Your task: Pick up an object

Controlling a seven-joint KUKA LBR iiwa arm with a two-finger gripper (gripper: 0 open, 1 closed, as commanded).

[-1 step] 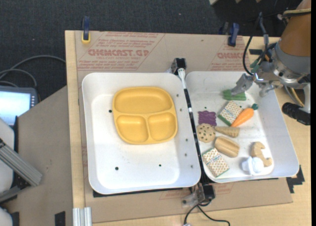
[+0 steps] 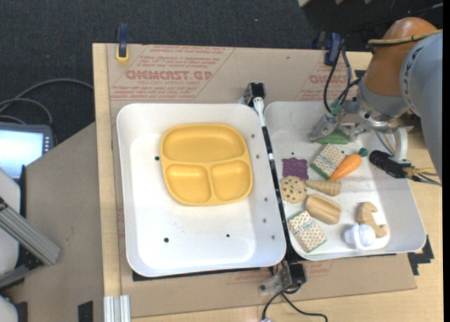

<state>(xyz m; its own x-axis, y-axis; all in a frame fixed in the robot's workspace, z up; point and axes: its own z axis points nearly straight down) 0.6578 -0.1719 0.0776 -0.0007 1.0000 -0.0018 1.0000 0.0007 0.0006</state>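
The bench [image 2: 176, 74], a brown board printed with red lettering, sits on dark carpet and bears two shallow white bins side by side. The left bin [image 2: 140, 229] holds a yellow divided tray [image 2: 206, 162] with one long compartment above two smaller ones. The right bin [image 2: 404, 208] holds the small items.

The grey arm [image 2: 422, 67], with its orange band, reaches in from the right and bends down over the far part of the right bin. The gripper [image 2: 336, 129] hangs low there, just above the bin floor; how far it is open cannot be told from this angle, and nothing can be seen between its tips.

Just in front of the gripper lie a green-and-white patterned packet [image 2: 328, 160] and an orange carrot [image 2: 346, 166], touching each other. To their left is a purple square [image 2: 295, 168], then a round cookie [image 2: 292, 188]. Nearer the front are a tan bread roll [image 2: 323, 209], a second patterned packet [image 2: 307, 231], a white-and-blue lump [image 2: 359, 235] and a tan curved piece [image 2: 372, 216]. A black clip [image 2: 254, 91] sits between the bins at the back
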